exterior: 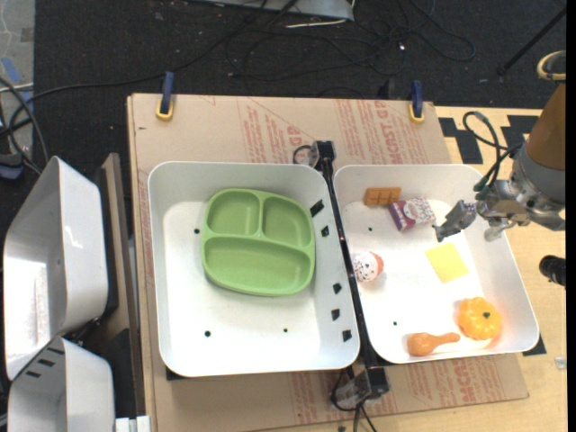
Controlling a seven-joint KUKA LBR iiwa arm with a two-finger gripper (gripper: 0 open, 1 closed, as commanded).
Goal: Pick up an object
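two shallow white bins sit before us: the left bin bears a green sectioned plastic plate. our gripper hovers spread and unladen over the right bin, just above a flat yellow square, with an orange pumpkin toy nearer the front.

Green divided plate: smooth, matt plastic. White bins: smooth plastic, slight sheen. Bench top: matt brown cardboard-like board, printed red. Yellow square: flat, matt. Orange pumpkin: glossy plastic.
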